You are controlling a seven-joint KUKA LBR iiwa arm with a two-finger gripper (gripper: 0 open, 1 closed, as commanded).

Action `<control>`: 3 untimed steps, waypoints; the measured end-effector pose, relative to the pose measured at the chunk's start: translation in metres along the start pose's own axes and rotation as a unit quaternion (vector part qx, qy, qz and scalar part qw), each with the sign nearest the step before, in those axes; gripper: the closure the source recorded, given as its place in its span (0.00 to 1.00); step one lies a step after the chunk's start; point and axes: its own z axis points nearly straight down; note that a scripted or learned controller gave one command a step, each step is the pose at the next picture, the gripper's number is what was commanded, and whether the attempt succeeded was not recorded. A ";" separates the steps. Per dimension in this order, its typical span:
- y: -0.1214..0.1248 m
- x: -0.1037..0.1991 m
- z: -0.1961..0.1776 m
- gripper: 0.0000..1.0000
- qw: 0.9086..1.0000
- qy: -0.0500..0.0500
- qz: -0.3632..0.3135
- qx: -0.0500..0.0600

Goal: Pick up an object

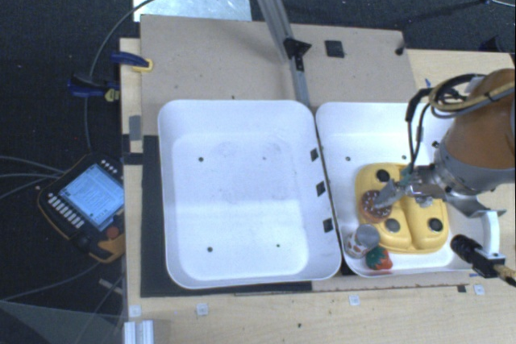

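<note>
While the arm is reaching in from the right, its pincer is hanging low over the right bin, right at the yellow toy, which is lying in that bin's near half; whether the pincer is released or clenched cannot be told, since the wrist is hiding it, and nothing is showing as held. Judging by its gloss and moulded bumps, the yellow toy is looking like hard, hollow plastic: probably light and stiff, a little slippery, and too broad to span across its body, so a raised edge or one of its knobs is likely offering the better hold. A small round brown piece is sitting against its left side; a grey cap and a red and green lump are lying just beside its near-left corner, small enough to pinch whole but crowded against the bin wall. The left bin is sitting alongside on the table; no brand, label or writing is showing clearly enough to read.
</note>
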 end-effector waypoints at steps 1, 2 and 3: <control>0.000 -0.006 0.059 0.00 1.000 0.001 0.000 0.000; 0.006 -0.004 0.040 1.00 1.000 0.002 -0.003 -0.008; 0.008 -0.013 -0.019 1.00 1.000 -0.001 -0.002 -0.004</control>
